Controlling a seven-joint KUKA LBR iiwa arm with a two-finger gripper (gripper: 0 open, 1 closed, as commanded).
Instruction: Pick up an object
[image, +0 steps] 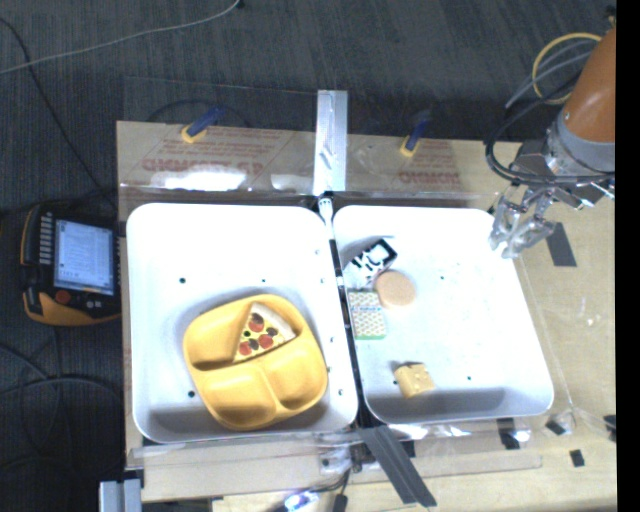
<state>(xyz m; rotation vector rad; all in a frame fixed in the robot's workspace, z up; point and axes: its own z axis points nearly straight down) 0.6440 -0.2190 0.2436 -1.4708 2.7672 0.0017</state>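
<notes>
The right bin holds a black-and-white patterned item, a round tan disc, a green-and-white checked block and a small tan chunk. My gripper hangs at the bin's upper right corner, over its rim, well to the right of these objects. Nothing shows between its fingers. In the left bin sits a yellow divided plate with a pizza slice in one compartment.
A divider bar separates the two bins. A handheld pendant with a screen lies left of the bench. Cables loop near the arm at upper right. The right half of the right bin is bare white floor.
</notes>
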